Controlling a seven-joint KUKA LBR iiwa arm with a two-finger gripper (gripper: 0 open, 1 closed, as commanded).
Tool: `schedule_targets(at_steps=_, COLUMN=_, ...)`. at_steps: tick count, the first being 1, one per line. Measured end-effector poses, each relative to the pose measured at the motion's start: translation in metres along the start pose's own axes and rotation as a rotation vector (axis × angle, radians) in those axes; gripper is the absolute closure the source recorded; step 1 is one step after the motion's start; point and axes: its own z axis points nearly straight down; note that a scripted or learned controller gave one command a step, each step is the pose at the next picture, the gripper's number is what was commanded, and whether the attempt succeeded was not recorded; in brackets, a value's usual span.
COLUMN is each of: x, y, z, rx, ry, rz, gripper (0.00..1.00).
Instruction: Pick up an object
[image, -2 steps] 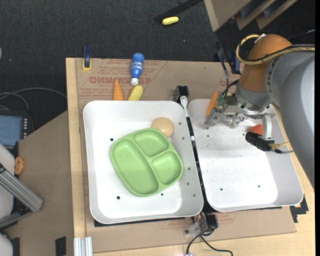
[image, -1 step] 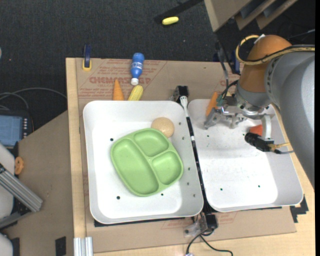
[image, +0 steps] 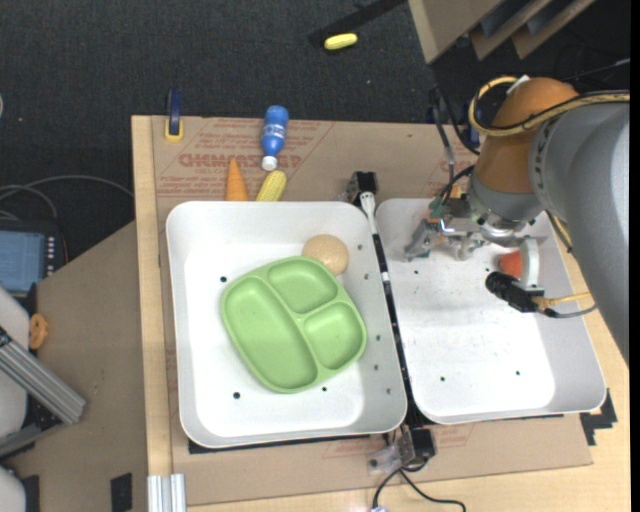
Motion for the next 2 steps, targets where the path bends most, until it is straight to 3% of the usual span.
schedule_targets(at_steps=2, x=0.0000, y=0.0008, z=-0.0001, rx=-0.002, ry=-0.001, rz=-0.001, gripper=0.00)
